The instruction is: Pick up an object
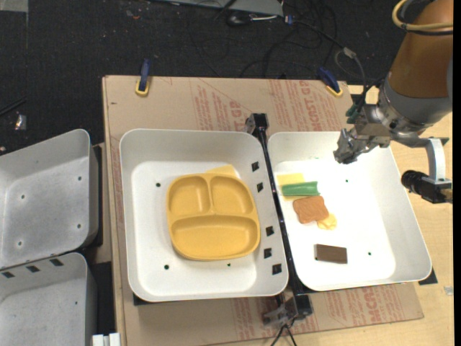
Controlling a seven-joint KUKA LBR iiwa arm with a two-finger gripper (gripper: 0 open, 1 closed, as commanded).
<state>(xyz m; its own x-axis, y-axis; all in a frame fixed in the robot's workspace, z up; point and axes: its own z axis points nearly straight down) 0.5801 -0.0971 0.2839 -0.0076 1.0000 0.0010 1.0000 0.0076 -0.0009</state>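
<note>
Your hand (347, 152) hangs over the far edge of the right bin (374, 215), and you cannot tell if it grips anything. Nearer you in that bin lie a green piece (300, 189), a reddish-brown piece (310, 209) and a dark brown block (330, 254).

Right bin (374, 265): open floor right and rear.
Clustered left of centre: green piece (300, 189) touching yellow block (290, 179), brown piece (310, 209) just below; dark block (330, 254) apart, near front. Gripper (346, 152) over rear.
</note>
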